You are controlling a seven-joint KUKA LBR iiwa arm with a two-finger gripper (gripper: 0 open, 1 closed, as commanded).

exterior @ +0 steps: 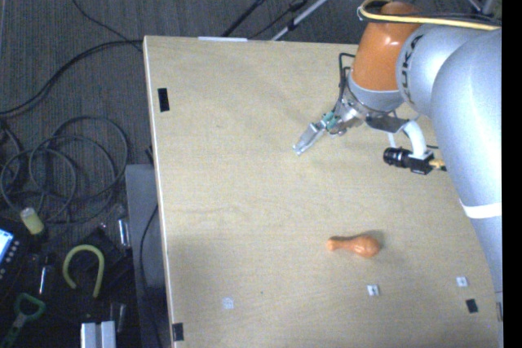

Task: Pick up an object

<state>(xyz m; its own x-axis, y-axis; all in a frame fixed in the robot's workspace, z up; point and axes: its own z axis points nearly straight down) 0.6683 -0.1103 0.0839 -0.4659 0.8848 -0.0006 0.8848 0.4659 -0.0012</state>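
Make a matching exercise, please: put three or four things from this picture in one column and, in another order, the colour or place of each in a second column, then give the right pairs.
Things:
1. pear-shaped object
2. gripper
3. wrist band
4. hook-shaped item

Descriptions:
A. green, on the floor left of the bench
B. orange, lying low on the bench top
C. orange, wrapped round the grey arm
D. metallic, above the middle of the bench

Pairs: 1-B, 2-D, 3-C, 4-A

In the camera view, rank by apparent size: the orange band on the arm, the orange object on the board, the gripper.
1. orange band, though nearer the camera.
2. orange object and gripper: look alike, unranked.
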